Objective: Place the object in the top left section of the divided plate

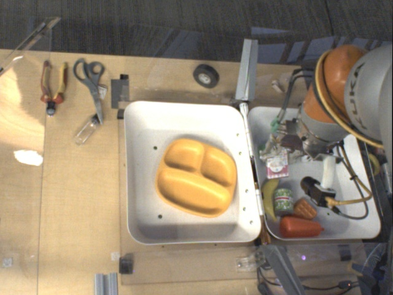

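Note:
A yellow divided plate (pixel 196 177) lies in the middle of the left bin (pixel 140 165); its top left section (pixel 183 155) holds nothing. My gripper (pixel 277 145) hangs over the left part of the right bin (pixel 363 226), pointing down and left. Just below it lies a small pink and white packet (pixel 277 164), and I cannot tell whether the two touch. Lower in that bin lie a banana (pixel 269 196), a green can (pixel 283 200), a small orange item (pixel 305 208) and a red pepper (pixel 300 227).
The arm's grey and orange body (pixel 344 85) covers the upper right of the right bin. On the bench behind the bins lie scissors (pixel 92 85), red-handled pliers (pixel 52 85) and a tape roll (pixel 206 75). A metal divider (pixel 247 72) stands between the bins.

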Controlling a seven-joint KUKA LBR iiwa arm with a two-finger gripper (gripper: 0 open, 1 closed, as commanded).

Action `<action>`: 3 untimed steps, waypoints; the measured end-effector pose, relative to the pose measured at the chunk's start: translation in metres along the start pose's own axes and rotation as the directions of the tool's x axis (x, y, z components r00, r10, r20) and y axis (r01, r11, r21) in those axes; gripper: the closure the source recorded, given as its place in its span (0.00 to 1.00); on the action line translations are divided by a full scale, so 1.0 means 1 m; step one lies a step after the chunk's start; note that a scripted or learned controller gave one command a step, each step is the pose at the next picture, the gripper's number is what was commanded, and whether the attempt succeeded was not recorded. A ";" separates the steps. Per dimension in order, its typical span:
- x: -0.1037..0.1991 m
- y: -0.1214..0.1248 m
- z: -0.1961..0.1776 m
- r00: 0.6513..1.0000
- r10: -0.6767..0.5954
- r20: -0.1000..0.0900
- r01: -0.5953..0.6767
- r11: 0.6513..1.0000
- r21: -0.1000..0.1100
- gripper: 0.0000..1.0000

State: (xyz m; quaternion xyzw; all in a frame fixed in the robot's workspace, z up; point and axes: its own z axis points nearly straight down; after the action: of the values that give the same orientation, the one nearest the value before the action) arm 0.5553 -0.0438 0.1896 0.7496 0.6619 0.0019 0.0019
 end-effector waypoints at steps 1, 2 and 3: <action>0.069 0.026 0.005 0.990 -0.138 -0.001 0.138 0.990 0.002 1.00; 0.151 0.033 -0.058 0.996 -0.089 -0.001 0.089 0.996 0.000 1.00; 0.197 -0.008 -0.016 0.992 -0.126 -0.001 0.126 0.992 0.004 1.00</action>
State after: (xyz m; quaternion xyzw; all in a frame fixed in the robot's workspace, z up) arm 0.5712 0.1525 0.2058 0.7063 0.7079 0.0010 0.0003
